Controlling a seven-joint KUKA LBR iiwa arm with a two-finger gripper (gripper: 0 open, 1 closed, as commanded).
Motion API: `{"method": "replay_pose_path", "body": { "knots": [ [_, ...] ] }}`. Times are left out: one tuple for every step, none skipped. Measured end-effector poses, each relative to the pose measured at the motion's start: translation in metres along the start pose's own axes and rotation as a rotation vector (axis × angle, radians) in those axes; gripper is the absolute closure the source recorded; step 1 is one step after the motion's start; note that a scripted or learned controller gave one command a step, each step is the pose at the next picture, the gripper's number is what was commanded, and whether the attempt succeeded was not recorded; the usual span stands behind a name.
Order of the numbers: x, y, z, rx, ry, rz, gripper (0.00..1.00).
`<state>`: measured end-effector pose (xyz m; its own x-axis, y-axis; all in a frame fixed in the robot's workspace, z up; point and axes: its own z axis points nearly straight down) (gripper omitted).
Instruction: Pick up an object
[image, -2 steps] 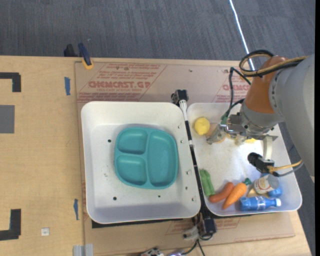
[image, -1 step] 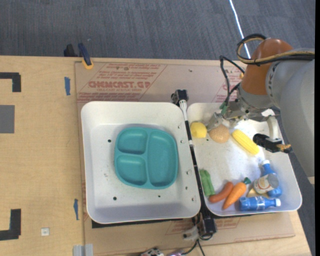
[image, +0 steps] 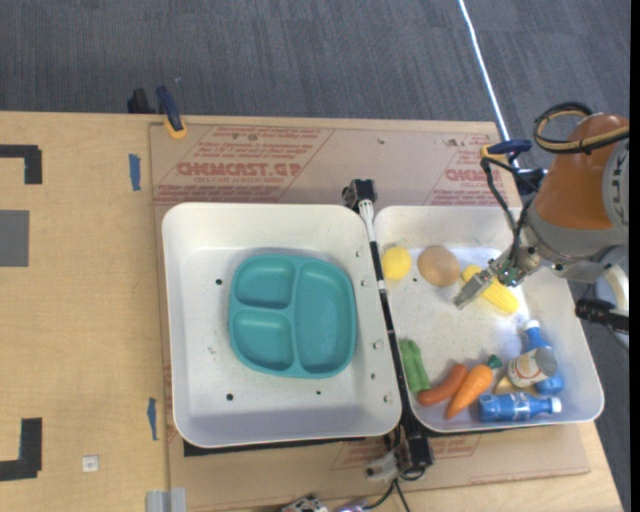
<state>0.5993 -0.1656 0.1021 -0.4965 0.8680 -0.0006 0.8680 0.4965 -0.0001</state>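
My claw (image: 482, 285) hung low in the right bin (image: 590, 400), near its back wall. I could see one grey finger (image: 468, 291) sticking out to the left, but I could not tell if the claw was spread or pressed together. A small yellow toy (image: 503, 296), maybe a corn cob, lay right by the fingertips. It looked like it touched them, but I could not see it sitting between the fingers, so I did not count it as held.

I guessed the yellow toy was light, hard plastic, smooth and a bit slippery. It would not break easily. I thought the best place to pinch it was across its narrow middle, so it could not squirt out.

Just to the left lay a round tan ball (image: 438, 266) and a yellow lemon (image: 397, 262). Nearer the front were two carrots (image: 458, 385), a green pod (image: 413, 365) and blue bottles (image: 522, 392). In the left bin (image: 190, 300) sat a teal tray (image: 293, 314).
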Motion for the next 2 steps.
{"method": "replay_pose_path", "body": {
  "knots": [
    [-0.013, -0.011, 0.017, -0.001, 0.000, 0.373, 0.00],
    [-0.014, -0.009, 0.005, -0.004, -0.003, 0.371, 1.00]
  ]
}}
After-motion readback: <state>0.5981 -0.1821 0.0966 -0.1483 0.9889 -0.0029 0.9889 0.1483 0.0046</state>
